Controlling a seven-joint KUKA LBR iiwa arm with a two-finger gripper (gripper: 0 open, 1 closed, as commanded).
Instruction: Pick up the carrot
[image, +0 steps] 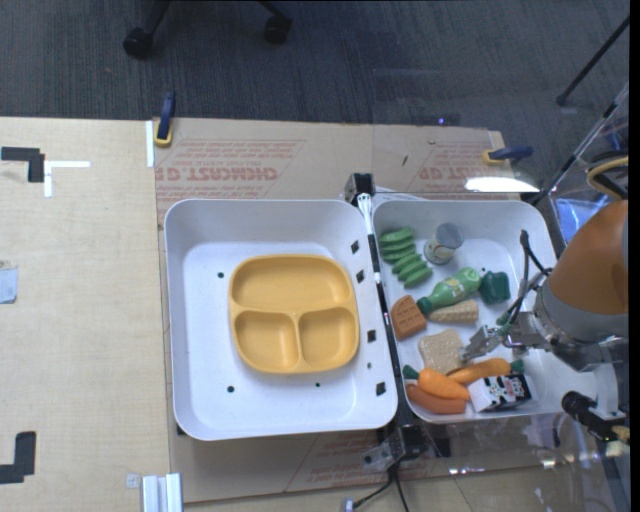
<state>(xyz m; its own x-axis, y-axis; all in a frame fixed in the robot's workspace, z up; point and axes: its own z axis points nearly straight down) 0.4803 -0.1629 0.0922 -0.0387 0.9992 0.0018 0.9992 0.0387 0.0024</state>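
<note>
Carrot (443, 383) lies near the front edge of the right bin (537, 222), its green top pointing left toward the bin divider. A second orange piece (484, 369) sits just right of it, and a reddish one (437, 402) just in front. Bread slices (440, 350) lie behind the carrot, with a black-and-white packet (501, 392) to its right. Gripper (484, 343) hovers close above the bread, fingers spread, nothing between them. Farther back are a green bottle (449, 291), green beans (402, 254) and a grey cup (444, 242). The left bin (190, 330) holds a yellow tray (294, 313).
</note>
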